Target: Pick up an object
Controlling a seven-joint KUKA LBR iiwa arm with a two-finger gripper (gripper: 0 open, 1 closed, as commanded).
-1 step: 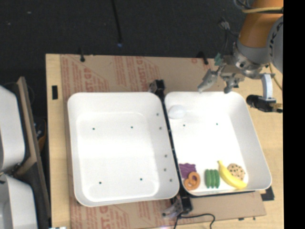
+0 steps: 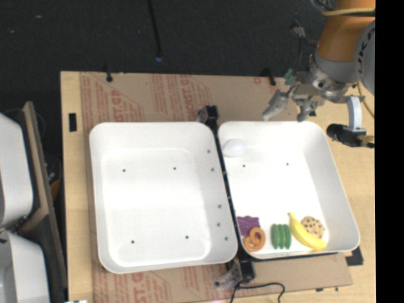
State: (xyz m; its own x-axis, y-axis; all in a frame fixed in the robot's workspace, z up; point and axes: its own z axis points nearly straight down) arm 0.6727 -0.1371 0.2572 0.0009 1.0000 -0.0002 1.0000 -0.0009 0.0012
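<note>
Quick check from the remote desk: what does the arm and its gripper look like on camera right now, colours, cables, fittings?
The arm is grey with a broad orange band above the wrist. Thin grey cables loop by its top. Below the band sits a silver-grey metal wrist section with a small green fitting on its side. The gripper has two pale grey metallic fingers.

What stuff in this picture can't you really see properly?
- The white ball in the right bin: pale on white, so its outline blurs away.
- The purple thing: partly covered by the orange ring, too small to name.
- The robot arm: cut off by the top of the camera view.
- The hand: small and blurry above the right bin's far rim.
</note>
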